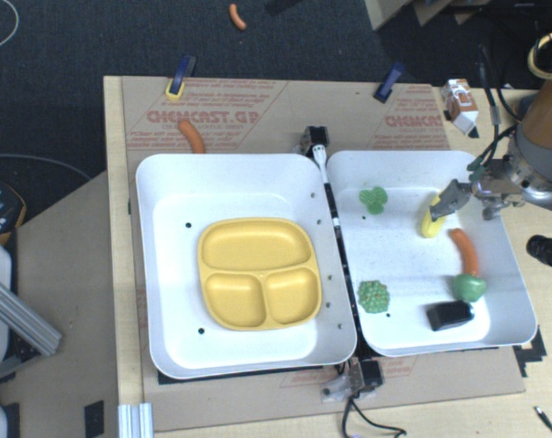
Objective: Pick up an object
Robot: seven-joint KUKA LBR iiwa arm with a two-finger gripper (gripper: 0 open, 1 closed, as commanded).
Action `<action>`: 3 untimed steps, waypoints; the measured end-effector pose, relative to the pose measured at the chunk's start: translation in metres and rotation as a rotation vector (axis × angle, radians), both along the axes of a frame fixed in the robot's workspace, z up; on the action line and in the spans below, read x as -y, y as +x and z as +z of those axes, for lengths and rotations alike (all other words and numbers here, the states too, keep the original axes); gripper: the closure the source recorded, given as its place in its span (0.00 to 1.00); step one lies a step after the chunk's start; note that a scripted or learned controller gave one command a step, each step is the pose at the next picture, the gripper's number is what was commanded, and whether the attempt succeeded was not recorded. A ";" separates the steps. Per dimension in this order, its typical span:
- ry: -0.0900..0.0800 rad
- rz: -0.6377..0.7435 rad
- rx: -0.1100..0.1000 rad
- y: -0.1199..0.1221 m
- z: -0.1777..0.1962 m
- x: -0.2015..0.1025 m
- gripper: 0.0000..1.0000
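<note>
The arm is seen entering at the right edge of the frame, and its hand (453, 199) is carried low over the upper right part of the right bin (399, 334). Whether the hand is clamped on anything cannot be told; one dark finger is seen reaching down to the left, its tip just beside a small yellow object (431, 226), touching it or very nearly.

Just below and to the right of that, an orange carrot-shaped piece (465, 250) is laid at a slant, with a green leafy piece (469, 287) at its lower end. A black block (450, 315) is found right under the green piece, near the bin's lower right corner. A green broccoli-like piece (373, 199) is placed in the bin's upper left part, and a second green clump (374, 297) lower down on the left.

In the left bin (166, 190), a yellow divided plate (257, 273) is seated at the centre, with one wide compartment above two smaller ones.

On the cardboard-covered surface (257, 108) above the left bin, an orange sausage-shaped piece (192, 136) is lying. Another orange piece (237, 15) is spotted on the dark floor at the top of the frame.
</note>
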State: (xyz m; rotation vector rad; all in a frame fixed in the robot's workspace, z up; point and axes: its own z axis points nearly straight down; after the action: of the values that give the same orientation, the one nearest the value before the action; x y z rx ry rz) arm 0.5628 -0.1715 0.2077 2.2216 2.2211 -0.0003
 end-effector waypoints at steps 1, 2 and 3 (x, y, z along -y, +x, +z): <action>0.003 0.001 -0.008 0.003 -0.063 -0.004 0.00; 0.003 0.000 -0.008 0.001 -0.127 -0.006 0.00; 0.002 -0.001 -0.003 0.001 -0.123 -0.006 0.00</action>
State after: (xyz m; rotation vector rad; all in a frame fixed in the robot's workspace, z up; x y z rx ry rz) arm 0.5636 -0.1651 0.0847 2.2247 2.2227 -0.0010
